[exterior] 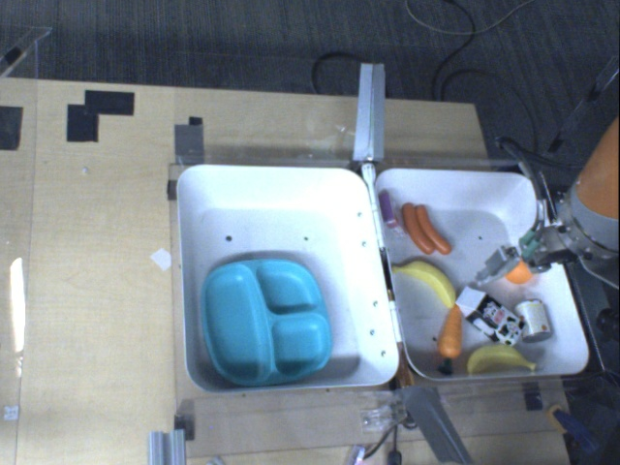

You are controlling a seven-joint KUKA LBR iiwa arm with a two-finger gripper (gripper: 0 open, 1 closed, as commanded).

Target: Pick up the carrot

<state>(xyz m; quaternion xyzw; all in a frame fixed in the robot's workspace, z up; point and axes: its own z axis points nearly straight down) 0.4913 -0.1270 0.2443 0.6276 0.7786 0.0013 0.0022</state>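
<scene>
Fingers of the gripper (pixel 504 263) are too small and muddled against the clutter to read — whether they stand apart or closed cannot be told, and nothing is plainly seen between them. Above them the grey arm (pixel 596 201) with its orange band comes in from the right edge, over the right bin (pixel 465 190). Beside it, touching along the middle divider, lies the left bin (pixel 262 201), which holds a blue divided plate (pixel 264 320) in its near half. Within the right bin, a yellow banana (pixel 429 280) curves near the left wall, and a second banana (pixel 499 359) lies along the near wall. Two sausages (pixel 425 229) rest side by side toward the far left corner, with a small purple thing (pixel 387 208) just beside them against the divider. The carrot (pixel 450 330) lies near the front of the right bin, between the two bananas — apart from the gripper, with a black-and-white box (pixel 492 316) just to its right. A small silver can (pixel 534 320) sits beyond that box, and an orange ball (pixel 520 272) sits close under the wrist.
</scene>
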